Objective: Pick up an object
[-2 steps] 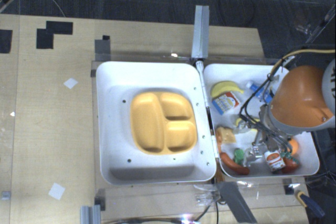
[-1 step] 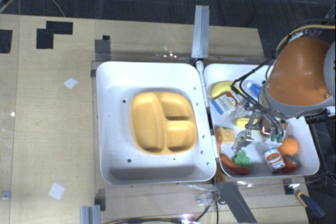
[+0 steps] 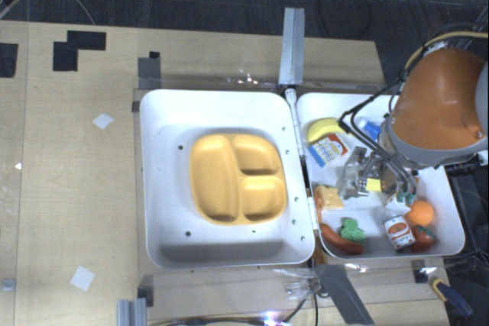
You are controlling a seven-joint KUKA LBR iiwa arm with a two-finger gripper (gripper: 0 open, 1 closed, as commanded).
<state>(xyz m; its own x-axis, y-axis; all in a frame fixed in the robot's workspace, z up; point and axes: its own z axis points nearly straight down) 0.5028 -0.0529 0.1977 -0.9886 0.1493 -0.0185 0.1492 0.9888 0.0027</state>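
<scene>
The arm's orange band (image 3: 443,99) hangs over the right bin (image 3: 455,240), and my gripper (image 3: 372,178) is low among the objects there. A small yellow block (image 3: 373,185) shows right at the gripper's tip; whether it is held I cannot tell. Close by lie a blue and white packet (image 3: 328,150) with a yellow banana (image 3: 322,127) behind it, and a pale cheese wedge (image 3: 329,198). Toward the front are a green toy (image 3: 351,229) on a red sausage (image 3: 339,239), a small can (image 3: 399,232) and an orange (image 3: 421,212).
The left bin (image 3: 164,164) holds a yellow divided plate (image 3: 235,178). A metal post (image 3: 292,50) stands behind the wall between the two bins. The arm's body covers the back right part of the right bin.
</scene>
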